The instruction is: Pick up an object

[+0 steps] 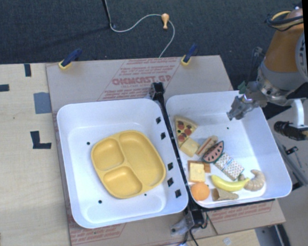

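Observation:
The right bin holds several toy foods: a pizza slice, a hot dog, a watermelon slice, a cheese block, an orange, a banana and a croissant. My gripper hangs over the bin's upper right corner, well away from the food, with nothing visible in it. Its fingers are dark and small against the rim.
The left bin holds a yellow divided plate. Both bins rest on a cardboard sheet held by clamps. A cable lies on the dark floor behind. The arm's orange band stands at the right.

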